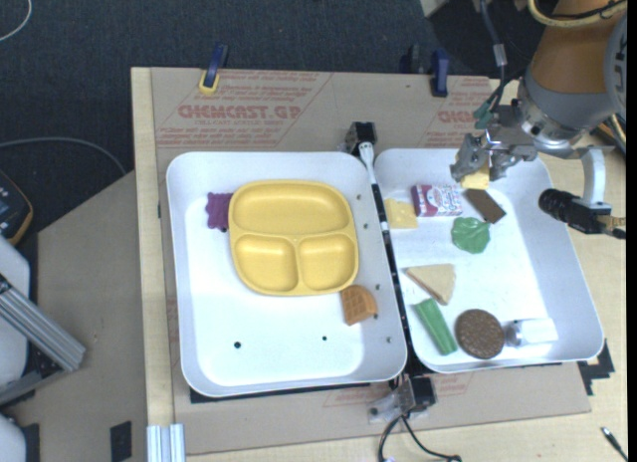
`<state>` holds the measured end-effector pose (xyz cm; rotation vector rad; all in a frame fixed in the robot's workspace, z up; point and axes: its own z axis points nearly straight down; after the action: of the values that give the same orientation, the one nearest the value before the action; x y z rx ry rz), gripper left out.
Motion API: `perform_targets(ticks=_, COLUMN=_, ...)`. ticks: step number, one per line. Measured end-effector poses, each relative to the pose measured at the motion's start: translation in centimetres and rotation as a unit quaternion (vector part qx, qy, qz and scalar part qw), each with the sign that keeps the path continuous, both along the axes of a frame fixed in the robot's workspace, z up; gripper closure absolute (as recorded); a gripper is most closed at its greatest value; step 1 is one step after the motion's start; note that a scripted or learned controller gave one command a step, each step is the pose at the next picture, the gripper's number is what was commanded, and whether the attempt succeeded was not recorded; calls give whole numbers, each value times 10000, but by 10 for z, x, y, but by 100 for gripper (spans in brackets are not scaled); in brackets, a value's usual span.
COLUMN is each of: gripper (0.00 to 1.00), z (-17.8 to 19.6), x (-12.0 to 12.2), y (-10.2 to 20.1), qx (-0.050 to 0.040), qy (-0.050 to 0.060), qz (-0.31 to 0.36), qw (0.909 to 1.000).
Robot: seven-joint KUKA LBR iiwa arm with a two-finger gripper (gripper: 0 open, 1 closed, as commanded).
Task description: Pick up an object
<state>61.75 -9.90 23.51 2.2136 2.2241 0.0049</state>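
Several small items crowd the right bin [572, 281]. Near its far edge, just beyond the brown bar [487, 206], hangs the gripper [481, 163]; whether its claw is wide or narrow I cannot tell. Best to descend straight onto the bar, avoiding the pink-and-white packet [436, 199] beside it.

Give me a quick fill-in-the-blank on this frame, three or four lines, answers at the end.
1. The yellow divided tray sits in the ____ bin.
2. The purple item lies against the tray's ____ side.
3. The brown round disc lies beside the ____ stick.
4. The gripper hangs over the ____ bin.

Answers: left; left; green; right
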Motion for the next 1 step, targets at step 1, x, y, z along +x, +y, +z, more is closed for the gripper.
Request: perform_targets(ticks=1, gripper=100, z=2, x=16, y=47, qx=0, qy=2, qz=-2, qw=10000)
